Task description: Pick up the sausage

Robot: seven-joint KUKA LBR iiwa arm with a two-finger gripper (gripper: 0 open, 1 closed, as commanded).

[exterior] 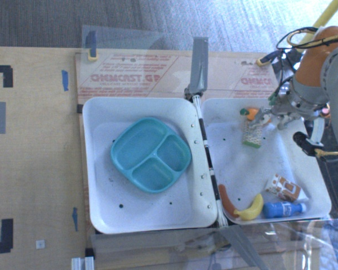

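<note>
The sausage (225, 200) is a reddish-brown curved piece lying in the front left corner of the right bin (231, 151), against the divider wall. A yellow banana (251, 208) touches its front end. My gripper (272, 118) hangs over the far right part of the same bin, well behind the sausage. It is open, with nothing between its fingers. Just to its left and below it sits a greenish block (252, 134).
The right bin also holds a small orange and green piece (249, 113) at the back, a brown and white packet (284, 188) and a blue bottle (284, 209) at the front right. A teal divided plate (151, 154) lies in the left bin (101, 122).
</note>
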